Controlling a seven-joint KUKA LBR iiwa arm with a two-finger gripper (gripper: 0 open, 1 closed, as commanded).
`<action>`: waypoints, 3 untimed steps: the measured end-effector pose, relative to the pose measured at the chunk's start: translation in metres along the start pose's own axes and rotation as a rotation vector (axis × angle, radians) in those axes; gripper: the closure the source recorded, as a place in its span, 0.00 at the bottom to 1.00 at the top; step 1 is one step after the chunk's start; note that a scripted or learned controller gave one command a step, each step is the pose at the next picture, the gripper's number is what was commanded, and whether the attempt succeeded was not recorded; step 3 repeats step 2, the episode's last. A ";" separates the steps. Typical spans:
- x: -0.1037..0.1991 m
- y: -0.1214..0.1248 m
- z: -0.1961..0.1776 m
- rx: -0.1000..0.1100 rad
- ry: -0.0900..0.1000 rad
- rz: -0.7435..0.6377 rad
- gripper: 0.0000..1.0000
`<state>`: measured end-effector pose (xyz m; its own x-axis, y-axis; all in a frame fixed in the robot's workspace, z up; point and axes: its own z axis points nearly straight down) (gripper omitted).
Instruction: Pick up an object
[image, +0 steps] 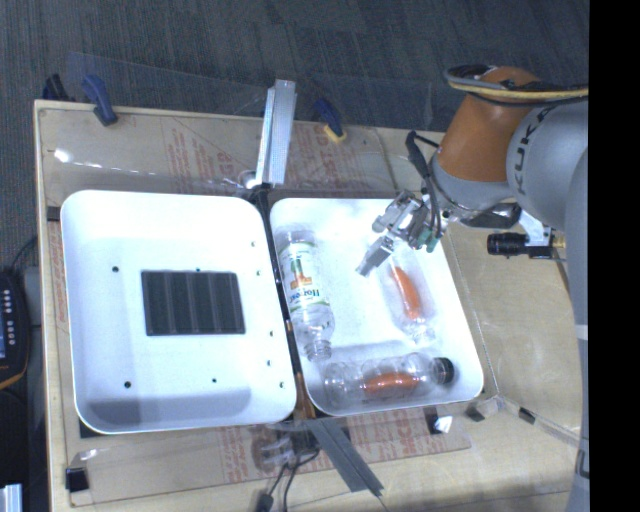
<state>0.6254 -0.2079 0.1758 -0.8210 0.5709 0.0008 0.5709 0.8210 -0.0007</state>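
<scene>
My gripper (383, 252) hangs over the upper middle of the right bin (345, 218), its fingers pointing down and left. Just below it and to its right lies a clear bottle with an orange insert (408, 293), slanted along the bin's right side. A clear bottle with a white label (303, 290) lies lengthwise against the bin's left wall. A third clear bottle with an orange insert and a black cap (388, 378) rests along the front wall. I see nothing between the fingers.
The left bin (100, 300) holds a dark ribbed rectangular panel (193, 302). A metal divider bar (276, 130) rises behind the seam between the bins. Blue clamps (98, 100) sit at the bench's back edge.
</scene>
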 end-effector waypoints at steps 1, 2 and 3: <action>-0.004 0.002 -0.001 -0.001 -0.004 -0.017 0.00; -0.007 0.002 0.025 0.000 0.000 0.080 0.00; -0.007 0.002 0.025 0.000 0.000 0.080 0.00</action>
